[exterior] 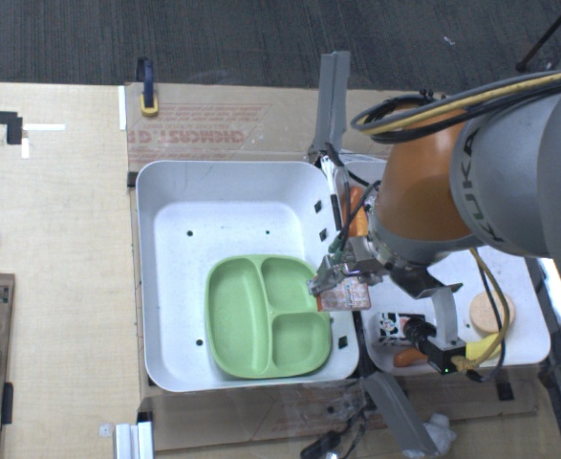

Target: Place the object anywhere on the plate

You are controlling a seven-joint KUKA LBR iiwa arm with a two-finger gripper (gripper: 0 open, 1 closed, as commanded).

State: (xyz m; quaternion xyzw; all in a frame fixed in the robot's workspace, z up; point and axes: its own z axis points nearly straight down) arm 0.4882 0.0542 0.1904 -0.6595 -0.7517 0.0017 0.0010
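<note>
The pale wooden tabletop (55,256) filled the left and lower parts of the frame, with dark ribbed flooring across the top. The grey arm (509,170) with its orange band (419,185) came in from the right edge and covered much of the right bin (524,347), whose white floor showed merely in patches at lower right.

The left bin (165,208), a shallow white tray with rounded corners and small dark holes in its floor, sat in the middle of the frame. Its upper half lay bare, leaving open room above the plate. The green plate (256,318), a smooth moulded dish split into three compartments, rested in the bin's lower half, close to the lower wall and right wall.

The hand (342,280) hung over the plate's right rim, at the divide between the two bins. Just beneath it sat a small flat object (345,299) with reddish and pale printed faces, overlapping the plate's right edge. Whether the hand was spread or pinching that object could not be told, as the wrist hid the contact.

In the right bin, a round tan disc (490,312) lay near the right side, partly behind a cable, and a small orange piece (409,357) sat low down, half covered.
</note>
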